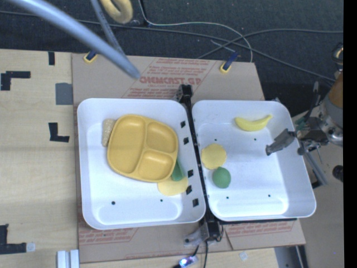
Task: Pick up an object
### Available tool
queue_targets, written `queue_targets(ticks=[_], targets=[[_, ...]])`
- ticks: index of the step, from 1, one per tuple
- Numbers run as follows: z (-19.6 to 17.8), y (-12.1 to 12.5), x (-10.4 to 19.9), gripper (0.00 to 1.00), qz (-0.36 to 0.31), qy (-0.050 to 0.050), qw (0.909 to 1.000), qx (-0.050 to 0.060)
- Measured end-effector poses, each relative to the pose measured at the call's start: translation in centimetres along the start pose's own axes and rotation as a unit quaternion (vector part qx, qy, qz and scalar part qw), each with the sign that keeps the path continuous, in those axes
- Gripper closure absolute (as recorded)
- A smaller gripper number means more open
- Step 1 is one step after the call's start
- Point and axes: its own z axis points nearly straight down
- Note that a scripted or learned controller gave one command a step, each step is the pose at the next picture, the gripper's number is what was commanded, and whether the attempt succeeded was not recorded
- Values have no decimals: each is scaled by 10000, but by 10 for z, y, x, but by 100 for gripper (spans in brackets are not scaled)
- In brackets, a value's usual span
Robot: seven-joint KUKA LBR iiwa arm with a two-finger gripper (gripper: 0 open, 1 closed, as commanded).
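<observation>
Where the view comes nearest, the right bin [290, 202] holds three things: one green ball [222, 177], one pale yellow round piece [213, 155] just above it, and one banana [252, 123] toward the far wall, its long axis running left to right. At that bin's right rim sits the hand [281, 143]; whether it is open I cannot tell, and nothing shows in its grip. Probably the banana is closest, up and left of it. Beside it, the left bin [92, 172] carries one yellow divided tray [142, 148].

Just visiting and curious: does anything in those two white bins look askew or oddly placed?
Yes: in the left bin, the yellow divided tray lies askew, resting on a tan sponge-like piece, a green item and a pale yellow disc.
</observation>
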Motion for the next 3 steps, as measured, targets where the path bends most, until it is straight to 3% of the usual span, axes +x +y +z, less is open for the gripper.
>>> queue_targets(ticks=[1,3], targets=[[-6,2,0,0,-20,-14,10000,-57],[93,-1,5,0,-16,-11,10000,-34]])
